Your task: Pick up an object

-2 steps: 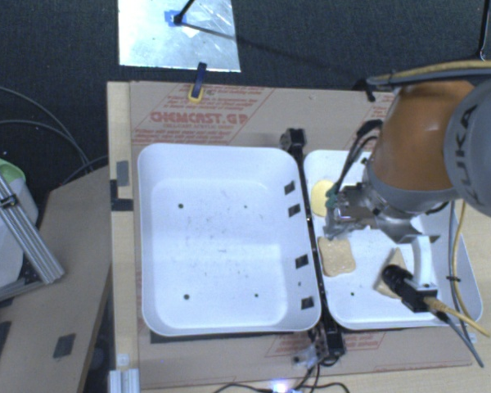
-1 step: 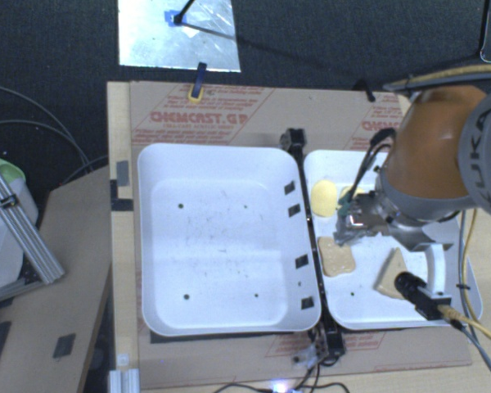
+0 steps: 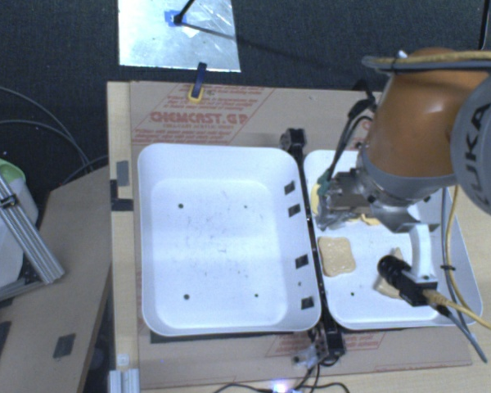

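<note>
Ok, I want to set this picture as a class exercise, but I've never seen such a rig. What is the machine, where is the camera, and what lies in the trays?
The large grey and orange shape is a robot arm reaching in from the right. At its end is a gripper, a two-finger claw for picking things up. Here it is low over the right bin.

The one camera is fixed above the bench and looks down at a slant on two shallow white bins, the left bin and the right one.

In the right bin lie a flat tan square piece, a yellow item partly hidden by the gripper, and another tan piece, half covered.

Whether the gripper holds anything cannot be told from this view.
</note>
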Motion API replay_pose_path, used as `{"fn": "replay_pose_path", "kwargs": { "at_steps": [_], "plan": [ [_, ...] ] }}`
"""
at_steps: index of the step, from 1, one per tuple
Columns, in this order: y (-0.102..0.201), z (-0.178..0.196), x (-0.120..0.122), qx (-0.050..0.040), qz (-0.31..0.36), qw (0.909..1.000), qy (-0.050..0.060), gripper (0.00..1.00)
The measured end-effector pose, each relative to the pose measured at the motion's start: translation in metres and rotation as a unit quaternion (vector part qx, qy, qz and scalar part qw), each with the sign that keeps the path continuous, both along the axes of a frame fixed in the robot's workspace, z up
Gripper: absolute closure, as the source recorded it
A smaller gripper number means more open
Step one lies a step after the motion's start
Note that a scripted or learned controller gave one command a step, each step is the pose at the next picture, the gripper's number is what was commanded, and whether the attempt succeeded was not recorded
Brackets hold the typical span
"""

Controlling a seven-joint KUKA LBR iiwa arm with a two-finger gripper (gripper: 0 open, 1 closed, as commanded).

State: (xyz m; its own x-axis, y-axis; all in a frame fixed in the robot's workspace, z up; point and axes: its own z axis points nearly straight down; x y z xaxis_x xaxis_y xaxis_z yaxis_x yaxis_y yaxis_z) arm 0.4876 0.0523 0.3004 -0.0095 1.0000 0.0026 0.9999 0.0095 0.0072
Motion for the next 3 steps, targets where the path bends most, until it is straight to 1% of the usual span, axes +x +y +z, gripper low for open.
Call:
{"fn": "replay_pose_path", "kwargs": {
  "at_steps": [1, 2, 3],
  "plan": [
    [0.046, 0.199, 0.000, 0.0020, -0.001, 1.0000, -0.007, 1.00],
    [0.053, 0.041, -0.002, -0.0029, -0.004, 0.9999, 0.009, 1.00],
    [0.029, 0.224, 0.000, 0.0011, -0.004, 1.0000, -0.007, 1.00]
  ]
}}
